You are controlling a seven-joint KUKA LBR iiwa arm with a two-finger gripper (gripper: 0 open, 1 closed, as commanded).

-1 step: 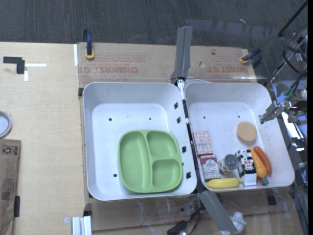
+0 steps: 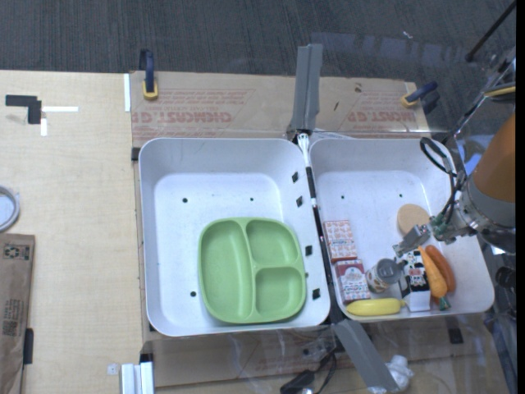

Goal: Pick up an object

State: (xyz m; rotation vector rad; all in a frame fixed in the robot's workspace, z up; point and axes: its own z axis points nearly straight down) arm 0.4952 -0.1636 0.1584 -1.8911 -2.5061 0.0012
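My gripper (image 2: 415, 243) reaches in from the right and hangs low over the front right part of the right bin (image 2: 369, 171). Just below it lie a small round jar (image 2: 382, 274) and a black and white packet (image 2: 416, 276). An orange carrot (image 2: 438, 271) lies directly to its right. A tan round disc (image 2: 412, 217) sits just behind it. A red and white box (image 2: 344, 259) lies to the left in the same bin, and a yellow banana (image 2: 375, 307) rests along the front wall.
The left bin (image 2: 164, 220) holds a green divided plate (image 2: 252, 269). A grey post (image 2: 308, 89) stands behind the seam between the bins. Cables (image 2: 439, 156) trail down the arm over the right bin's back right corner.
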